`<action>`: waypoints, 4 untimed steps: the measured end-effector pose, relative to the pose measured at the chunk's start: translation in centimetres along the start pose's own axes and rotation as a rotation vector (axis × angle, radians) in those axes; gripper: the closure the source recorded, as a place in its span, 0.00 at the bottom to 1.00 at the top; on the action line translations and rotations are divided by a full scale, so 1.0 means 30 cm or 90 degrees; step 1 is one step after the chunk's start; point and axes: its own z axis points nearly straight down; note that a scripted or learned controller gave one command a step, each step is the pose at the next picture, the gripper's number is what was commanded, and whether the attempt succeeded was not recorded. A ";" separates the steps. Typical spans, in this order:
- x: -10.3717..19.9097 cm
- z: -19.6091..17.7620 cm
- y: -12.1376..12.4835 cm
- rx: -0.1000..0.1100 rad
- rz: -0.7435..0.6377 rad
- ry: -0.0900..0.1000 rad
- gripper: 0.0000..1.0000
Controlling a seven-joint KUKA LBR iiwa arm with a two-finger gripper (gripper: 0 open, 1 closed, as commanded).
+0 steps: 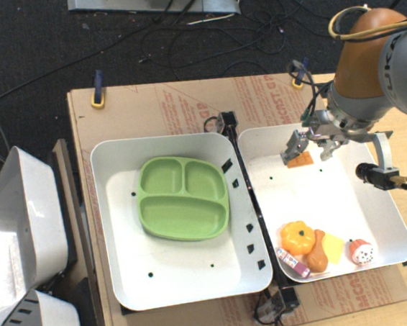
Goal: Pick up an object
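1. The pincer (310,147) hangs over the far part of the right bin (382,208), near its far edge. Its two fingers look spread apart, one to each side of a small orange block (301,159). I cannot tell whether the block is gripped or only lies on the bin floor under the fingers.

2. The orange block is the nearest thing to take. It looks small, flat-sided and stiff, probably light. The fingers would hold best across its two opposite flat faces, and a block this low leaves little height to catch.

3. The other things lie heaped in the near part of the right bin: a small orange pumpkin (298,237), a brown drumstick (318,255) lying against it, a yellow piece (333,246) beside that, a pink tube (292,260) against the near left corner, and a white ball with red dots (362,252) toward the near right corner.

4. These look like plastic toys, light and smooth. The round ones may roll or slip out, and packed this close they leave little room for fingers.

5. The middle of the right bin is open floor, good room to move. The far wall is close to the pincer.

6. The left bin (116,226) holds a green divided tray (184,197), which is wide, flat and hard to pinch.
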 end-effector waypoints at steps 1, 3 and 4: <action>0.001 -0.029 0.010 -0.009 -0.002 -0.001 0.00; 0.029 0.308 0.024 -0.007 -0.001 -0.001 0.00; 0.028 0.262 0.029 -0.010 -0.001 -0.002 1.00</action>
